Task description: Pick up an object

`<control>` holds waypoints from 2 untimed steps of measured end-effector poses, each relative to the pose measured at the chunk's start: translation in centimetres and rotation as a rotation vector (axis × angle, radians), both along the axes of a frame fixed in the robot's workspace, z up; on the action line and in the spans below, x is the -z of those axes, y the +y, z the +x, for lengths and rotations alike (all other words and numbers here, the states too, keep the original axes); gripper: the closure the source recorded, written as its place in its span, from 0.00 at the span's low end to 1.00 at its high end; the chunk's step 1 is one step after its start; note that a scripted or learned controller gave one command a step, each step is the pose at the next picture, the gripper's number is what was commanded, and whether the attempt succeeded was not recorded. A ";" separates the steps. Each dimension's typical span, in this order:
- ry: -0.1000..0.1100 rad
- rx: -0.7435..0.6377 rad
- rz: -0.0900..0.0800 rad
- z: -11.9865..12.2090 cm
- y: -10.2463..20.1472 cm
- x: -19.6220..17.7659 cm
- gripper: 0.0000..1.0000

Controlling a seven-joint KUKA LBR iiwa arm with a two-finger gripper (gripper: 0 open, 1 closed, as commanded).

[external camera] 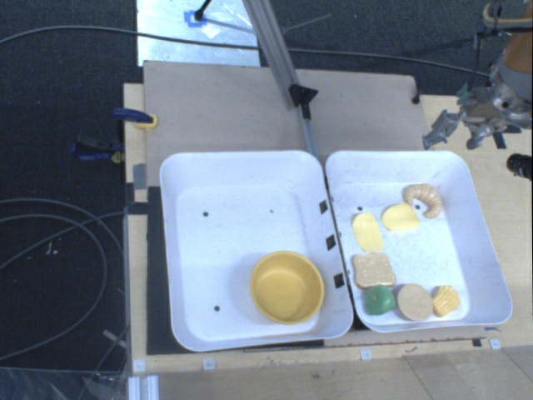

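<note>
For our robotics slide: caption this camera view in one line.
Gripper open above the right bin's far corner, toy foods inside; yellow bowl in the left bin.

Tan surface [358, 111], bearing two white bins side by side: left bin [191, 223] touching right bin [475, 215]. Beside the left bin's far-left corner, a yellow-and-blue clamp [135, 117] gripping the edge.

The desk [358, 107] is a pale tan board, bare along its 12 o'clock stretch. Around it lies dark carpeted floor [58, 65], with black cables [50, 248] looping at 9 o'clock. A bright, shiny floor patch [179, 15] with a bit of blue tape [193, 17] sits at 11 o'clock. A grey metal pole [271, 32] slants down from 12 o'clock. Blue and yellow clamps [125, 132] grip the desk's 9 o'clock edge.
</note>
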State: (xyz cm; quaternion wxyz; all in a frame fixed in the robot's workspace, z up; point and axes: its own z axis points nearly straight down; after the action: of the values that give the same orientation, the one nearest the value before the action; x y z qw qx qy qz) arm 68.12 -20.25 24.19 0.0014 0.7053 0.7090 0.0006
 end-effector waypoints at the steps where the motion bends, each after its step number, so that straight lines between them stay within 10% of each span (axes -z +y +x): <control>1: 0.003 0.001 0.000 0.7 -0.7 5.4 0.00; 2: 0.003 -0.002 0.000 0.7 -0.9 11.5 0.00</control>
State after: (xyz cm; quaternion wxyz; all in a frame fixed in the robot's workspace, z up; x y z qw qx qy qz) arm 68.82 -21.17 12.69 0.0003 0.7045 0.7097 -0.0004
